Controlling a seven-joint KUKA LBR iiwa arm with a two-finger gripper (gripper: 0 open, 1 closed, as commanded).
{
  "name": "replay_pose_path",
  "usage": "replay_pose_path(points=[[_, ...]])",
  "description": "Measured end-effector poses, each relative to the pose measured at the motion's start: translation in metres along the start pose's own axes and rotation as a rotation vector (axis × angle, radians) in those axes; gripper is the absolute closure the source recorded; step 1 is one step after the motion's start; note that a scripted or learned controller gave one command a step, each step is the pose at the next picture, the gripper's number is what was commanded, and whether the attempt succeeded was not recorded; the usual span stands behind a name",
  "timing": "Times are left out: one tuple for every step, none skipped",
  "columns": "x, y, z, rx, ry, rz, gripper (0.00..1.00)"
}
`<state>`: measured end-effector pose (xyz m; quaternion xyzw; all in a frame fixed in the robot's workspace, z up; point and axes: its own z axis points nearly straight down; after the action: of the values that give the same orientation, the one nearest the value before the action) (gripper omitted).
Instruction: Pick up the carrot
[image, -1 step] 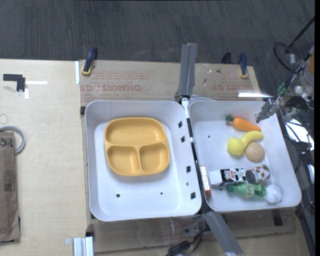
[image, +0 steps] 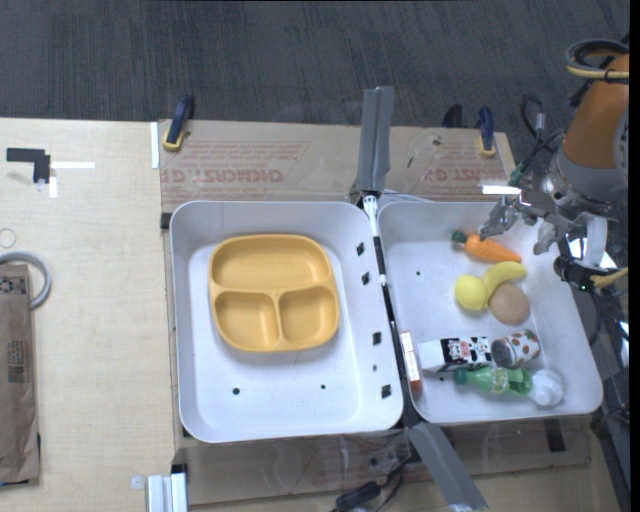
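Orange carrot (image: 490, 249) is lying in the right bin (image: 430, 300), up by the far wall, right next to the banana (image: 497, 277). Gripper (image: 522, 222) hangs spread open just above it, holding nothing.

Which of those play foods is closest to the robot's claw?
The orange carrot, at the right bin's far edge beside the gripper; the lemon, banana and egg lie nearer the bin's middle.

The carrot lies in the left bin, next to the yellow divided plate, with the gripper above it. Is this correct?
Not quite. The camera view shows the carrot in the right bin, near its far edge, beside the banana. The yellow divided plate sits in the left bin. The gripper is indeed above the carrot.
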<state>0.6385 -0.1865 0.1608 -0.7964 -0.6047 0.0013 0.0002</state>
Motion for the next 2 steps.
replay_pose_path(points=[[-0.006,0.015,0.055,-0.006,0.002,-0.033,0.0],[0.003,0.017,0.041,-0.009,0.011,-0.044,1.0]])
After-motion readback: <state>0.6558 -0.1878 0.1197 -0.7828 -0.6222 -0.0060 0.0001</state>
